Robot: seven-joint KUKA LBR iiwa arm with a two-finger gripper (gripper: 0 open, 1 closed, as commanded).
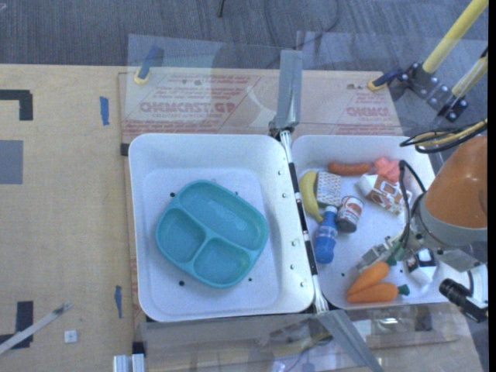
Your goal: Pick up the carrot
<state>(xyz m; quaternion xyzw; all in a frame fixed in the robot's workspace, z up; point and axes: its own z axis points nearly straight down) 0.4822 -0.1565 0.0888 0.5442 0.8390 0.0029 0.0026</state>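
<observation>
The orange carrot with a green top point(369, 278) is seen near the right white bin's point(364, 149) front edge, just beside the gripper point(395, 250); its jaw state cannot be told

Teal divided plate point(211, 232) in left bin point(147, 161), banana point(309, 194), blue bottle point(325, 237), sausage point(350, 167) in right bin point(341, 147)

Plate point(211, 233) in left bin point(155, 157); carrots point(372, 284) in right bin point(353, 149).
</observation>
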